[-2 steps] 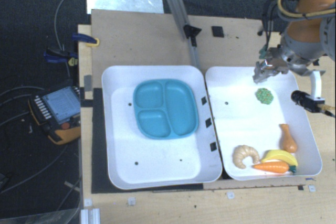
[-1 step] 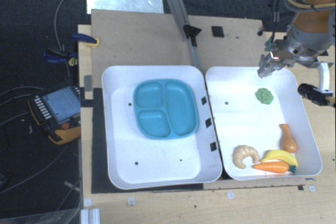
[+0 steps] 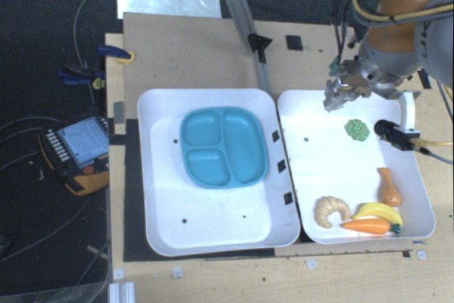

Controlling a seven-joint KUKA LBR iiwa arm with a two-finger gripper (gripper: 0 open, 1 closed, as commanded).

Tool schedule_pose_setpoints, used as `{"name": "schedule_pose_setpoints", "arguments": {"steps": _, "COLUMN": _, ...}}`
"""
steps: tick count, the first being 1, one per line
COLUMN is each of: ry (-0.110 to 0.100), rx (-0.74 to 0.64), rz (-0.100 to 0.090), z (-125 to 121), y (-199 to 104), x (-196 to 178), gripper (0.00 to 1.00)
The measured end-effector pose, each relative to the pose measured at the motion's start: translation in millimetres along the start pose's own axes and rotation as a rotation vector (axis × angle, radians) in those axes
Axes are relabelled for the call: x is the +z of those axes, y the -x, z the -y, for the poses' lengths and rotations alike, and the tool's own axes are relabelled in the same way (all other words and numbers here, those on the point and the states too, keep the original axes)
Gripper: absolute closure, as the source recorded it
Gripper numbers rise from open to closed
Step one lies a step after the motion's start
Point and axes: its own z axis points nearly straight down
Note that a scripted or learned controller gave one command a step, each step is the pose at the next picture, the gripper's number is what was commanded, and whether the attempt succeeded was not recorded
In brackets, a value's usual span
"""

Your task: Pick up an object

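The right bin (image 3: 312, 174) holds a green broccoli-like piece (image 3: 357, 129) near its far side. Along its near right corner lie a tan croissant (image 3: 331, 210), a yellow banana (image 3: 379, 211), an orange carrot (image 3: 367, 226) and a brown-orange pear-shaped piece (image 3: 388, 186). My gripper (image 3: 338, 97) hangs over the far edge of the right bin, left of and above the green piece, with nothing visibly held.
A blue divided plate (image 3: 223, 147) rests in the left bin (image 3: 206, 223). A grey pole (image 3: 237, 3) slants across the bench behind the bins. Cables and a handheld device (image 3: 78, 145) lie off the bench to the left.
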Motion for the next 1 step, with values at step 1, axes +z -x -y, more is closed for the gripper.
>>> {"name": "schedule_pose_setpoints", "arguments": {"steps": 1, "ry": 0.002, "rx": -0.002, "rz": -0.001, "z": 6.2, "y": -57.5, "x": -7.4, "gripper": 1.00}}
